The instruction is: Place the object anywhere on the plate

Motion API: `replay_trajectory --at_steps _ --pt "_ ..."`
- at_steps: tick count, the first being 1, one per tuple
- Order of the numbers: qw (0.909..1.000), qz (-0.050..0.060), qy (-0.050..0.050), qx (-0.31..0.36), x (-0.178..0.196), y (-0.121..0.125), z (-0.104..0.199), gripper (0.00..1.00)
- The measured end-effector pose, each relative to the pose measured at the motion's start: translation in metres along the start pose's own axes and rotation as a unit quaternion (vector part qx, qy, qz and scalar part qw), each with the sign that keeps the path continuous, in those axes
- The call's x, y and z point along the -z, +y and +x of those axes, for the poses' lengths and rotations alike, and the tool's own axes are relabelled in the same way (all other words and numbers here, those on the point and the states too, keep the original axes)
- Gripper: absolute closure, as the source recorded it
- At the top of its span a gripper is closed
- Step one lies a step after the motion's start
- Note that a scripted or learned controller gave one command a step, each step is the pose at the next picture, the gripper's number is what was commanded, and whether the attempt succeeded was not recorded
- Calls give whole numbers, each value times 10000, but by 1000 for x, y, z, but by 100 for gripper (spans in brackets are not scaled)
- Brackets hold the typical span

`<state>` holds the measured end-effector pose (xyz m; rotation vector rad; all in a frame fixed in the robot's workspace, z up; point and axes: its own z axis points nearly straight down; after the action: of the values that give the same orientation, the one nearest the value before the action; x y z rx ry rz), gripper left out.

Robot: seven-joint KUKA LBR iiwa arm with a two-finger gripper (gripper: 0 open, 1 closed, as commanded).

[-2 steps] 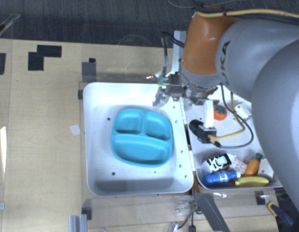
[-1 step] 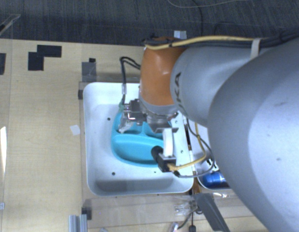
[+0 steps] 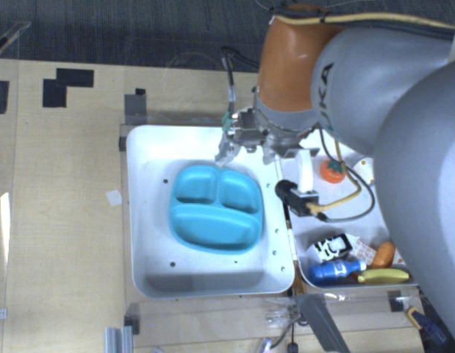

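**A:** Where is your gripper (image 3: 228,147) in relation to the blue plate (image 3: 215,208)?

**B:** You have it hovering at the plate's far rim, above the two smaller compartments. You can't tell whether it carries anything; the tip is small and blurred against the white left bin (image 3: 150,219), and the same blur hides how it is set.

**A:** So which object do you move?

**B:** You can't name it from here. Past the plate's right side, the right bin (image 3: 309,274) holds your candidates: a blue bottle (image 3: 336,271), a yellow banana (image 3: 384,276), a black-and-white item (image 3: 330,246), something orange and long (image 3: 383,254), and farther back a small orange-red piece with a green top (image 3: 331,170).

**A:** How would they handle?

**B:** You should expect toy-like pieces: light, stiff, smooth, probably slippery. The bottle and banana are long and rounded, so take them across the middle, narrow way, or they may roll out.

**A:** And the plate?

**B:** Yours is glossy, rounded, three shallow wells, lying flat mid-bin.
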<state>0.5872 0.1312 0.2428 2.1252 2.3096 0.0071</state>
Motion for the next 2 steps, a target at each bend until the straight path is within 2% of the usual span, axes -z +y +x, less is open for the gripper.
replay_trajectory --at_steps 1,2 --pt "9964 -25 41 846 -137 -24 75 0" --pt "9999 -91 84 97 -140 25 45 0"
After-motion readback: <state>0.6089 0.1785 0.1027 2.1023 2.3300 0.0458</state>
